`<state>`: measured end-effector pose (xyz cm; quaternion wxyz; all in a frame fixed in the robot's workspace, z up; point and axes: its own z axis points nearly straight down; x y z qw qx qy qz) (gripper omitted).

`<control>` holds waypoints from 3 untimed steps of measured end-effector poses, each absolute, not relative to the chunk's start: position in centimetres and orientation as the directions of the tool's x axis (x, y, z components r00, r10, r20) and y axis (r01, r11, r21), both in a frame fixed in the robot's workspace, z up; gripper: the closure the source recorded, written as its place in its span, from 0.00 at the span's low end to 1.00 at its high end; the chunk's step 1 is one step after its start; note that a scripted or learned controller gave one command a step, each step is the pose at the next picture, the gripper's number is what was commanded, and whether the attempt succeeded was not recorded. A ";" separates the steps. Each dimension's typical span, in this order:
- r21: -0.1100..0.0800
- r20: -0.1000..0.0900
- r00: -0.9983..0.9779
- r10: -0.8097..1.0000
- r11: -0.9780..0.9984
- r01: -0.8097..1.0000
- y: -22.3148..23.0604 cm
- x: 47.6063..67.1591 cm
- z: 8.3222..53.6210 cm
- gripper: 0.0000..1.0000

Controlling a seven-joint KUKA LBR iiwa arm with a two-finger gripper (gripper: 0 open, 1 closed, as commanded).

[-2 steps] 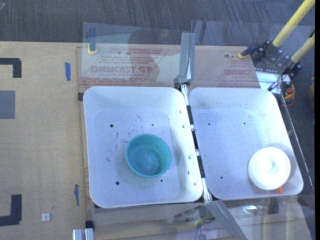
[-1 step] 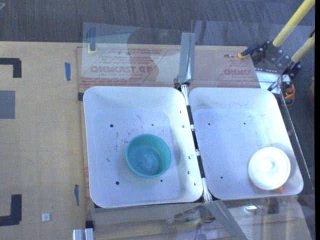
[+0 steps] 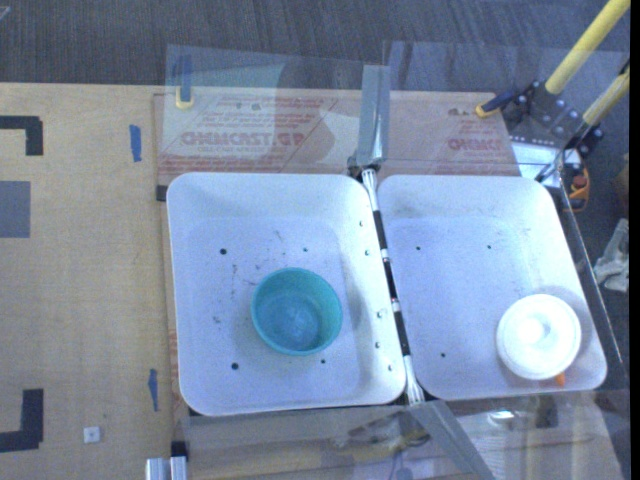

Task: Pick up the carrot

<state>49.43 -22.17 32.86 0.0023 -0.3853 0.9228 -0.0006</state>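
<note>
A small orange sliver, which looks like the carrot (image 3: 561,378), peeks out in the near right corner of the right bin (image 3: 450,228). It lies at the lower right edge of a white round bowl-like object (image 3: 539,335), which hides most of it.
A teal cup (image 3: 296,311) stands open side up in the middle of the left bin (image 3: 200,228). Clear plastic panels (image 3: 270,118) rise behind both bins. Yellow-handled clamps (image 3: 590,38) sit at the far right corner, outside the bins.
</note>
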 end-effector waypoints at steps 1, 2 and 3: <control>-0.007 -0.005 -0.544 -0.839 0.544 -0.839 -22.3 54.2 42.7 1.00; -0.003 -0.002 -0.179 -0.984 0.179 -0.984 -22.1 52.9 30.1 1.00; 0.000 -0.002 -0.041 -0.999 0.041 -0.999 -22.1 48.1 25.6 1.00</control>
